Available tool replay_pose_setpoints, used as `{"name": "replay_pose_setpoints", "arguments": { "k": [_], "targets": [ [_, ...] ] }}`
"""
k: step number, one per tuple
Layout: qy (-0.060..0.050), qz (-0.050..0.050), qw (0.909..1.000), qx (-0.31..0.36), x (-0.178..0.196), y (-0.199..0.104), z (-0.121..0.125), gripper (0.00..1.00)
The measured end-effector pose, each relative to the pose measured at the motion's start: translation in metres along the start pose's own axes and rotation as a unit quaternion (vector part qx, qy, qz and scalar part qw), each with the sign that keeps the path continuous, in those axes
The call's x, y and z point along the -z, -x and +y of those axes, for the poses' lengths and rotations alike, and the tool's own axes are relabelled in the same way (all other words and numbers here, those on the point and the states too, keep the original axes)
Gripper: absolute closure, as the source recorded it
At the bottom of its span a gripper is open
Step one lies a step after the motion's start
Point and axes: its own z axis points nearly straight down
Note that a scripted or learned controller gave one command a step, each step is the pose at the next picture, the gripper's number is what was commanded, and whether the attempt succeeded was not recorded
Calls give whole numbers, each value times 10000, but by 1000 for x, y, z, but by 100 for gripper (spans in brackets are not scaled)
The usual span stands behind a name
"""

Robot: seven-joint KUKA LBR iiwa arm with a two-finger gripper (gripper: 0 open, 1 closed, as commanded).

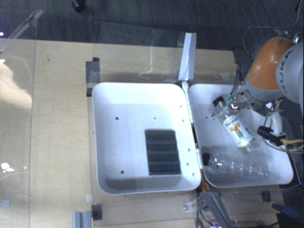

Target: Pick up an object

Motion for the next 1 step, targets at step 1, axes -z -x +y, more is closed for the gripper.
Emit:
{"name": "replay_pose_setpoints", "arguments": {
  "k": [1],
  "targets": [
    [-86, 40, 9980, 625, 98, -33, 52, 100]
  ]
}}
